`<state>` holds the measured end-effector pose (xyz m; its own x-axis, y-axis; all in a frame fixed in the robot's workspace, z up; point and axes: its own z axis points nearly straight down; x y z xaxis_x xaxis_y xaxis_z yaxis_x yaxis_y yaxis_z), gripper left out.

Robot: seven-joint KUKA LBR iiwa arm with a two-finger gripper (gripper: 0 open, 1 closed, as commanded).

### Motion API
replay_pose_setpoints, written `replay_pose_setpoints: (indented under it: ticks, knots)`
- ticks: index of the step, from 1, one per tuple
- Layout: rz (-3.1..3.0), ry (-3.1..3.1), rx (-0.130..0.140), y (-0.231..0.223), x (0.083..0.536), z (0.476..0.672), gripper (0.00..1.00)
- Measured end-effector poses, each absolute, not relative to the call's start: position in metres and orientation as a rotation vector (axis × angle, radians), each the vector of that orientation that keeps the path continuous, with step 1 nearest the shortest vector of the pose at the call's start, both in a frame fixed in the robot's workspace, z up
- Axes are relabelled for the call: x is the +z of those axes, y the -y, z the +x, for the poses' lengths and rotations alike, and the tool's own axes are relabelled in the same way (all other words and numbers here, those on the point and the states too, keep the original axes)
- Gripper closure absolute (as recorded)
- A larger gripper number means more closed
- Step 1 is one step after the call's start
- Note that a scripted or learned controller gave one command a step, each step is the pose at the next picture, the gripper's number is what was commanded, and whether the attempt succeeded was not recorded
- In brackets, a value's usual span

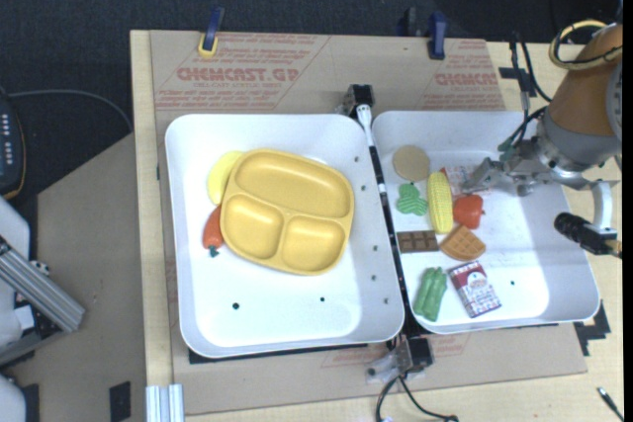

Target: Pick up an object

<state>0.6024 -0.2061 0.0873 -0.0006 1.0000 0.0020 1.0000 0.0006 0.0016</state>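
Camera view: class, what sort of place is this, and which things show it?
Likely a robotics lab test bench: a robot arm reaches over two white bins, toy food such as plastic corn fills one, and cables lie about.

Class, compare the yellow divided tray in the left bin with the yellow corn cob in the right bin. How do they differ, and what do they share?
The divided tray is far larger than the corn cob. The tray is broad and shallow with three compartments; the cob is a narrow, bumpy stick. The tray lies in the left bin over a yellow and a red item; the cob lies among many small foods in the right bin. Both are yellow.
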Motion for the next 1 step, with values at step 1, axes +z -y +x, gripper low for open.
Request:
replay_pose_setpoints:
  ticks: [1]
  knots:
    - [-2.225, 2.229, -0.015, 0.2057, 0.1023, 0.6055, 1.00]
